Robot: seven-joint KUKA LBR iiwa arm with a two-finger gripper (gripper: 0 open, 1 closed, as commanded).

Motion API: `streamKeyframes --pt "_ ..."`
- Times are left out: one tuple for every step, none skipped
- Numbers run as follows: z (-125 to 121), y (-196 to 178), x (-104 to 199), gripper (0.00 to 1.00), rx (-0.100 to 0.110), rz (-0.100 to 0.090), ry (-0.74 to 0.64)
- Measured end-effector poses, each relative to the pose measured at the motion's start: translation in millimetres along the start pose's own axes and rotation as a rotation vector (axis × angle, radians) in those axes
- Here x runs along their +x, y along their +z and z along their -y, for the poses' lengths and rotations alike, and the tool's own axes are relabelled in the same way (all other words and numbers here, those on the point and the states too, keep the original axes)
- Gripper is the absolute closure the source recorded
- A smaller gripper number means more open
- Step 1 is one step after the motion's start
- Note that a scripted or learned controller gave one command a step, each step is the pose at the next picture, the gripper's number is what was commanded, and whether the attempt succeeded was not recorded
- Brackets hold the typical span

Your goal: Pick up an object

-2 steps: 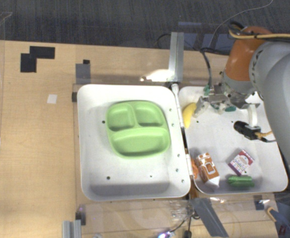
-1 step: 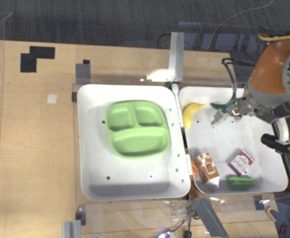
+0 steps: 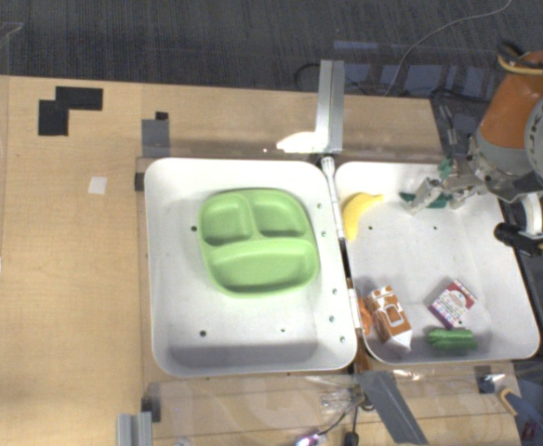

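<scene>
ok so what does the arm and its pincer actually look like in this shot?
The arm is grey with a rounded casing and an orange band above the wrist. Dark cables run along its side. The pincer is a small metallic, pale grey piece with green-teal touches near its tip.

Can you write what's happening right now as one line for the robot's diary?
pincer: above right bin, far side, no object between its fingers | banana, carton, purple packet, green pickle: lying in right bin | green tray: left bin
</scene>
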State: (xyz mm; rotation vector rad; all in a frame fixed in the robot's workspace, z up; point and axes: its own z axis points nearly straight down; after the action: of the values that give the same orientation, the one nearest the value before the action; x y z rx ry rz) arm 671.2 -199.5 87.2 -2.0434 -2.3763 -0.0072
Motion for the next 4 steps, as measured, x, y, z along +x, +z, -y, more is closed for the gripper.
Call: streamKeyframes --pt "3 -9 -3 1.00 0.010 0.005 -0.004" --pt "-1 -79 63 1.00 -0.008 0.010 0.022" --pt "-1 -79 62 0.00 -0.008 0.010 0.022" --pt "-2 -8 100 0.00 -0.008 0.014 -0.018"
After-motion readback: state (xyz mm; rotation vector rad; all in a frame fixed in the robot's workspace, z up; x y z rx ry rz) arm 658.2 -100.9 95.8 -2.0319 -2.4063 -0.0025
